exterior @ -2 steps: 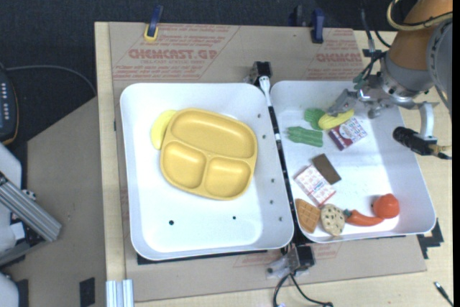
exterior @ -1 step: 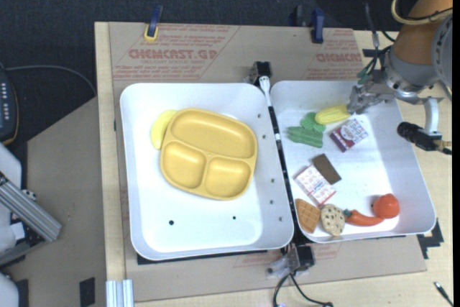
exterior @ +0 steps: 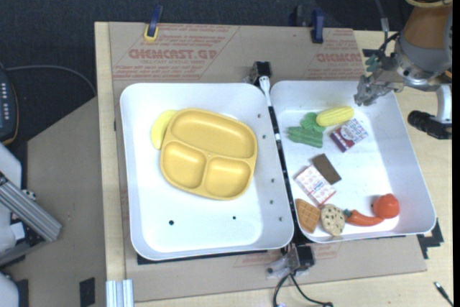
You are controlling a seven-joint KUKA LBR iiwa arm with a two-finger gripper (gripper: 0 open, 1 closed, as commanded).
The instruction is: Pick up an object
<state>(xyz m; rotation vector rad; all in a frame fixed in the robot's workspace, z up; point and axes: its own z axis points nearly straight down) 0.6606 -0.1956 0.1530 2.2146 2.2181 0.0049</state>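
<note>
We see the pincer poised over the far right corner of the right bin, at the end of the grey arm with its orange band. Whether it is released or clenched we cannot tell; nothing shows in its grasp.

Nearest to the pincer lies the corn cob, just down and to the left of it, touching the green vegetable. Beside the cob rests a small red-and-white packet. Farther from the pincer, toward the bin's middle, we note a brown bar and a pink-checked packet. At the near edge, well apart from the pincer, lie a waffle, a cookie, and a red-orange pepper.

Farthest left of the pincer, the left bin bears a yellow divided plate that partly covers a yellow object.
</note>
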